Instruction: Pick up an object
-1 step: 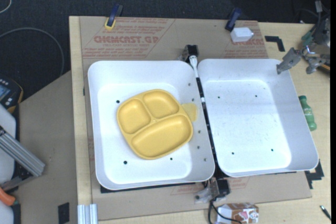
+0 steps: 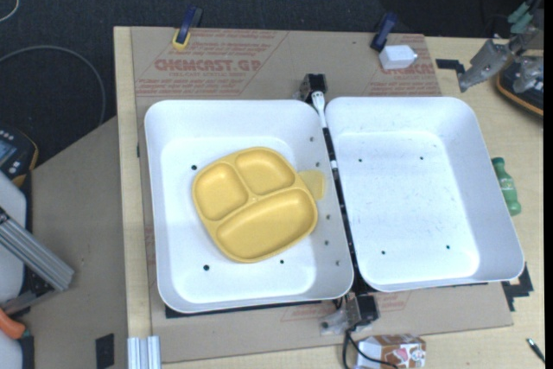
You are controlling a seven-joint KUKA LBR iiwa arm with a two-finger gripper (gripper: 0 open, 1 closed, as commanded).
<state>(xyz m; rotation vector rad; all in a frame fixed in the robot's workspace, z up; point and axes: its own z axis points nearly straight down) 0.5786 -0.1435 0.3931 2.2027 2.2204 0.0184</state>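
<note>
Yellow plastic plate (image 2: 254, 204) — smooth, rounded, three compartments | lies in left white bin (image 2: 164, 186) | right bin (image 2: 467, 177) — speckled | jaws' state: cannot tell

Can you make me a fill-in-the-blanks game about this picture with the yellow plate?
1. The yellow plate lies in the ____ white bin.
2. The plate is split into ____ sections.
3. The two bins sit on a board printed with ____ letters.
4. The white bin on the right has a ____ clip at its right edge.

Missing words: left; three; red; green
</note>
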